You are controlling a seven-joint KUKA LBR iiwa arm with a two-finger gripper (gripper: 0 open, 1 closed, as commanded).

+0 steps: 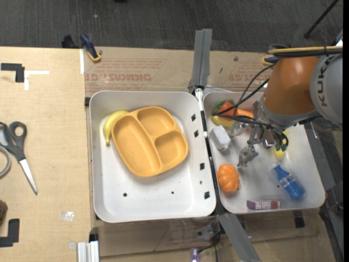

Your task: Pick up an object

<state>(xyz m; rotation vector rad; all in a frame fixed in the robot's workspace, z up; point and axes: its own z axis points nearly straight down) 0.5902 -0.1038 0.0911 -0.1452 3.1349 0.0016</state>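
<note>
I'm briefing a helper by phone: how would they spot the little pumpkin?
Find the right-hand white bin, under the grey and orange arm. At its near left corner sits the pumpkin: small, round, orange, unlike the blue bottle lying further right.

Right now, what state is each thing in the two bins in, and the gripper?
Gripper: low in the right bin, nothing visibly between its fingers.
Yellow divided plate: flat in the left bin, compartments bare.
Banana: tucked against the plate's left rim.
Orange pumpkin: loose, upright.
Blue bottle: lying down.
White block: loose by the divider.
</note>
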